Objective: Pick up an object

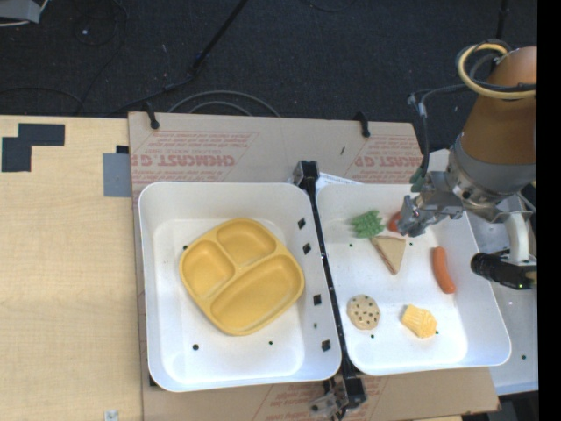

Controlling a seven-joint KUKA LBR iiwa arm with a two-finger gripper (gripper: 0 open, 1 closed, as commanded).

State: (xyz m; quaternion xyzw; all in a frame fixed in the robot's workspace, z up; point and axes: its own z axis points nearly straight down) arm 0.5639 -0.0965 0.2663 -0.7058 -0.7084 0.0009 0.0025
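The gripper is dark and small above the right bin, so it is not possible to tell how it stands. Just left of the gripper, a small red thing is partly hidden behind it and cannot be identified. The arm is cut off by the right edge, above the right bin.

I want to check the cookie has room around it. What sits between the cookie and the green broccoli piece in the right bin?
In the camera view, nothing lies between the cookie and the broccoli, just bare white bin floor; the sandwich wedge sits just right of that line.
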